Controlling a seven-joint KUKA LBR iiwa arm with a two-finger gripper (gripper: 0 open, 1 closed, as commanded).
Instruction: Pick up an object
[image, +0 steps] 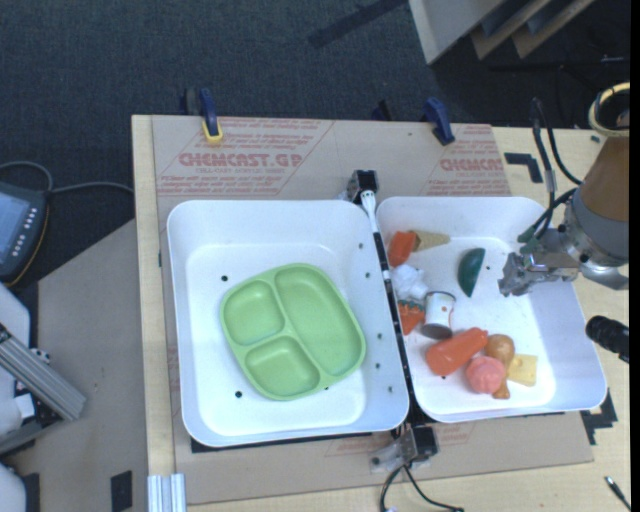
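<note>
Camera view from above the bench: going from left to right, we first meet the left white bin, which holds a light green divided plate with three compartments, lying flat a little left of the bin's middle. We see a black clip at the top of the seam where the two bins meet. Just right of that seam, in the right white bin, a cluster of small toy foods lies along the left and lower part of the floor: an orange piece near the top with a pale cone-shaped piece touching its right side, a white and grey object below them, and a small can-like cylinder just beside that. Lower down we find an orange carrot-shaped piece, with a yellowish round piece, a pink round piece and a yellow wedge packed close against its right end. A dark green leaf-shaped piece lies apart from the cluster, nearer the middle of the bin. To its right the gripper hangs over the right part of that bin, near the green piece but not touching it as far as we can see; whether its fingers are apart or together we cannot tell, and we see nothing between them. At the far right the grey arm enters with its orange band above the wrist.
</note>
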